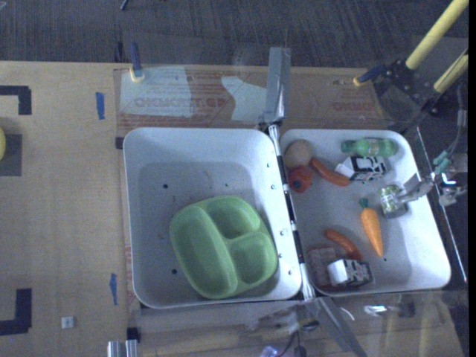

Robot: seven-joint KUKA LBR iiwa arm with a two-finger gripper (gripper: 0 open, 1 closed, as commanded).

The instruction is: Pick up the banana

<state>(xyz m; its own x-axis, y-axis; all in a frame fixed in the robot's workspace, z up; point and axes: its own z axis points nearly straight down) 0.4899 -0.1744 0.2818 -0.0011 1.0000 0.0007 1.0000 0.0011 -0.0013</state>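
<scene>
Banana [2,146]: probably the yellow piece cut off at the surface's left edge, well apart from both bins; unconfirmed. Tool [391,201] sits over the right bin [439,274], just above the carrot [372,230]; its opening cannot be told. Confirm the target before descending.

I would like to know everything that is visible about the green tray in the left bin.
The green tray is a light green, plastic-looking plate with rounded corners and three compartments: one long section on its left side and two smaller ones on its right. All three hold nothing. It lies flat, right side up, turned at an angle to the bin walls. It rests on the floor of the left white bin, in the near right part, its right edge close against the bin's right wall.
</scene>
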